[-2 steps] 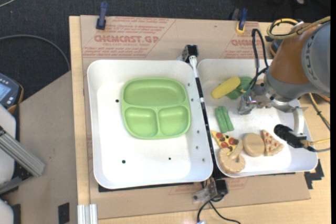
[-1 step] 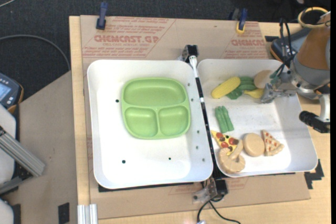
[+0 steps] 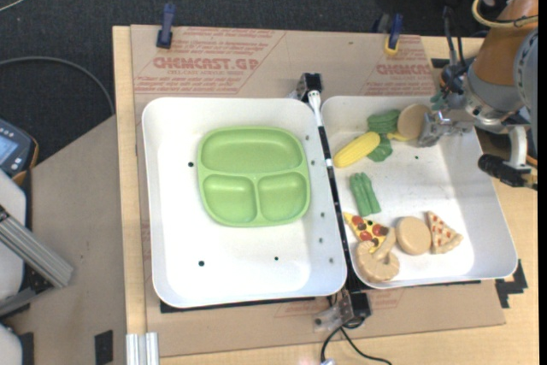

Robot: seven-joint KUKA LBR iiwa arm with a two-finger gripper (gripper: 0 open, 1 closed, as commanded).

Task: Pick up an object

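Camera view has the pincer [image 3: 434, 126] low over the right bin's [image 3: 479, 184] far end, just beside a tan round piece [image 3: 410, 121]; whether it is clenched cannot be told. Corn [image 3: 356, 149], green beans [image 3: 365, 192], pizza slices [image 3: 443, 231] and cookies [image 3: 413, 235] lie there. A green tray [image 3: 253, 175] sits in the left bin [image 3: 167, 184].
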